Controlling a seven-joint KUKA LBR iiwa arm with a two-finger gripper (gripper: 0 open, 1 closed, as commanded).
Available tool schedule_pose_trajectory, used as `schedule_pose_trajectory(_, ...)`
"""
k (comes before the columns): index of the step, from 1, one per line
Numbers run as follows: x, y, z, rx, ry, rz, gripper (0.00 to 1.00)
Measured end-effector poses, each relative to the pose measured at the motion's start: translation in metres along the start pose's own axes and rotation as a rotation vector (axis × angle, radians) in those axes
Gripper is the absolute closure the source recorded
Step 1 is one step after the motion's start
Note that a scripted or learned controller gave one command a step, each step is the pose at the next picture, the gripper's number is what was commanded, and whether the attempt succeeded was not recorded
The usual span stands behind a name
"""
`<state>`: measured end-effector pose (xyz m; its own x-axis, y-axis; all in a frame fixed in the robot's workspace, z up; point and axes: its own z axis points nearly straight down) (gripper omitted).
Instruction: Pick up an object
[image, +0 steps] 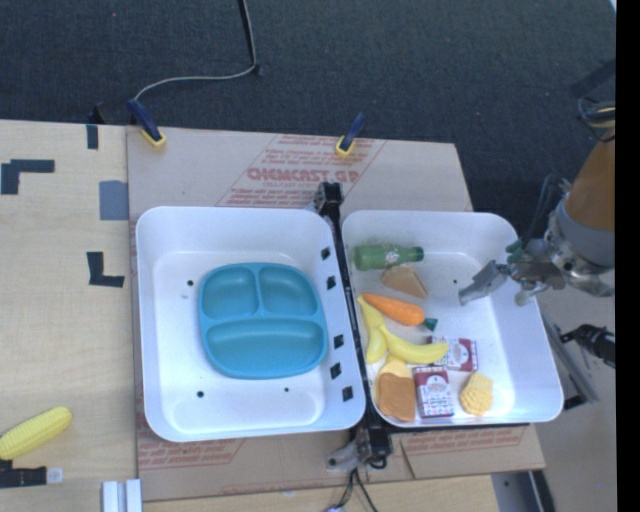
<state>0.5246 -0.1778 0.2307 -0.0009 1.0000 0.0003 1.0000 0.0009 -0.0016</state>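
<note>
- Camera view looks down on two white bins side by side: the left bin holds a blue divided plate, and the right bin holds the food items any pick would draw from.
- Candidate objects cluster in the right bin's near-left part: a green bottle lying on its side, a carrot, two bananas, a small red carton and a yellow corn piece, most touching or overlapping, which would likely crowd a grasp.
- The gripper hangs above the right bin's far-right part, over bare floor, well apart from the pile; its fingers point toward the items.
- Nothing sits between the fingers; whether the jaws stand open or closed cannot be told at this angle.
- Judging by that, no object is picked up yet; the arm probably has to travel left and descend.
- A corn cob lies on the bench outside both bins.
</note>
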Motion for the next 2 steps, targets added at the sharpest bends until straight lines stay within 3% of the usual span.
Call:
schedule_pose_trajectory(1, 0.061, 0.02, 0.139, 0.0, 0.001, -0.001, 0.0)
schedule_pose_trajectory(2, 0.074, 0.056, 0.144, -0.006, -0.003, 0.0, 0.0)
